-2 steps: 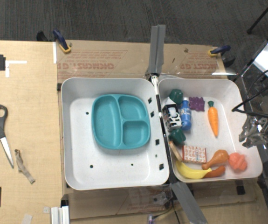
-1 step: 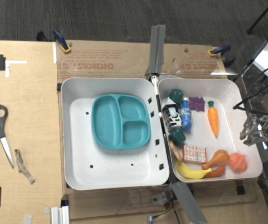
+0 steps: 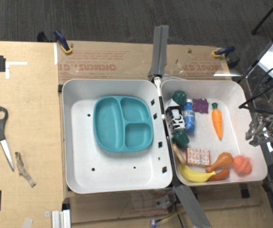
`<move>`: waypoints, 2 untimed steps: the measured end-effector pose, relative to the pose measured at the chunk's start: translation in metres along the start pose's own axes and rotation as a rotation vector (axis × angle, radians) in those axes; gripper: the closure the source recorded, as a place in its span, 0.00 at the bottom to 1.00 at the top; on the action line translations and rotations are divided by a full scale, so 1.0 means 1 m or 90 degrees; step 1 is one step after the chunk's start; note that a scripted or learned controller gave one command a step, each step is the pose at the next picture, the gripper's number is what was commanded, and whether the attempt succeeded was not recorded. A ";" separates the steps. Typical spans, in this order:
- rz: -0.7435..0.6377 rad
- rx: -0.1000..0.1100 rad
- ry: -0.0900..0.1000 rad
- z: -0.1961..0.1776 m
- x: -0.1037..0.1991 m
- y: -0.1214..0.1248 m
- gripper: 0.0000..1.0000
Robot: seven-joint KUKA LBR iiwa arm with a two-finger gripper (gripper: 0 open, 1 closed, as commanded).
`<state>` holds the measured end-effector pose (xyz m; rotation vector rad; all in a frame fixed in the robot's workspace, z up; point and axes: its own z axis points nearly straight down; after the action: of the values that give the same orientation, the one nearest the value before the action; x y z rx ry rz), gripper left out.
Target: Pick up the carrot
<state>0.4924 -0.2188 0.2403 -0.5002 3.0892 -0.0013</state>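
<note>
From above, the carrot (image 3: 217, 121) lies in the right bin (image 3: 231, 87), orange with a green top pointing away from the camera, lying free. Taking the carrot as the landmark: a purple piece (image 3: 201, 105) sits just to its left, a blue bottle (image 3: 189, 116) further left, a drumstick (image 3: 220, 162) and a banana (image 3: 196, 174) nearer the camera, and a pink lump (image 3: 242, 165) near-right. The tool (image 3: 259, 131) hangs to the carrot's right, at the bin's right rim, apart from it; whether it is open I cannot tell. A teal plate (image 3: 123, 123) sits in the left bin (image 3: 79, 141).
</note>
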 end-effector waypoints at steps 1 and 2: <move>0.002 0.000 -0.002 -0.009 -0.002 0.000 1.00; 0.003 0.001 -0.005 -0.018 -0.003 -0.001 1.00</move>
<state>0.4956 -0.2187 0.2586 -0.4910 3.0830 -0.0012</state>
